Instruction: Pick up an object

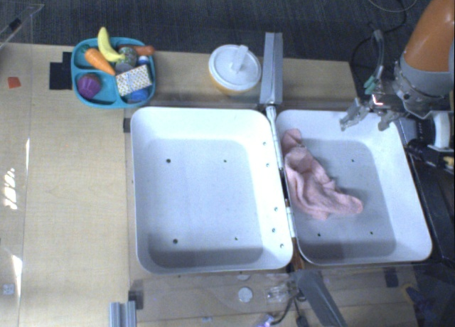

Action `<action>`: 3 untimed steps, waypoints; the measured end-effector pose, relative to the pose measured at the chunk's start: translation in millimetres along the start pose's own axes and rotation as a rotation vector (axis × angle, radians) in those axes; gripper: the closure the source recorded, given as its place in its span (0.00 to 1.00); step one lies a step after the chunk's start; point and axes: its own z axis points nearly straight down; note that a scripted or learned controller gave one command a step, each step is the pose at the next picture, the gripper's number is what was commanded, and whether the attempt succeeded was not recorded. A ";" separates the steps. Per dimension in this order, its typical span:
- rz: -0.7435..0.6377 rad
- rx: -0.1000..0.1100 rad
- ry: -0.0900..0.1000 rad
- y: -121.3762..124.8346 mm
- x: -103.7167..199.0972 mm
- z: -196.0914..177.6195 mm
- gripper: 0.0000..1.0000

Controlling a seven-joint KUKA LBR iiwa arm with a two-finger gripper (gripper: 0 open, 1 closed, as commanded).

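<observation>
Over the right bin's [398, 176] far edge the gripper [370, 114] hangs spread and bare, the approach step, needing a descent leftward onto the cloth [316, 187].

Both bins, the left bin [199, 190] and the right bin [377, 197], look like smooth white plastic with a soft sheen. In the right one lies a pink cloth [316, 187], matt and crumpled into folds. The bench [64, 197] looks like pale wood, smooth and matt. At upper left the blue tray [79, 94] looks like glossy plastic. The arm's orange band [431, 30] at upper right shines smoothly, above a grey metal gripper [371, 116].
</observation>
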 end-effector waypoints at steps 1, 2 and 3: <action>-0.003 0.000 0.000 -43.4 25.6 61.1 0.00; -0.077 -0.010 -0.001 -44.3 47.8 132.4 0.00; -0.033 -0.003 -0.001 27.8 43.4 113.8 0.00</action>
